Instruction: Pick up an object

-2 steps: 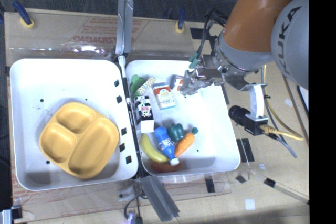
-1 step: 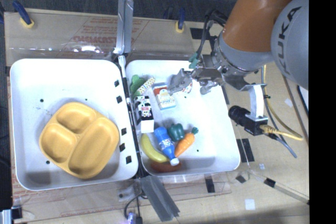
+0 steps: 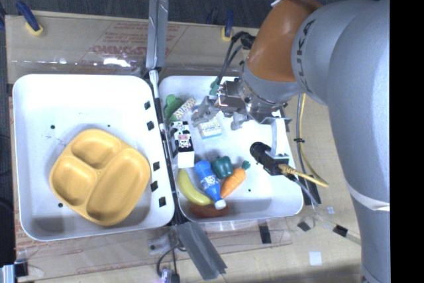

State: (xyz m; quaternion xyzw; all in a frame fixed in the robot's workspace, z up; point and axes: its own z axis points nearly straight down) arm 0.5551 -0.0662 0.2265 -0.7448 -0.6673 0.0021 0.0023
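While the left bin (image 3: 26, 142) holds a yellow tray (image 3: 99, 175), the right bin (image 3: 291, 199) holds the small toys. A banana (image 3: 189, 190), a blue bottle (image 3: 207, 183) and a carrot (image 3: 232, 182) lie touching near its front wall. Above them hangs the tool (image 3: 212, 117), near a small pale card (image 3: 211, 130). I cannot tell how far it is open or if it grips anything.
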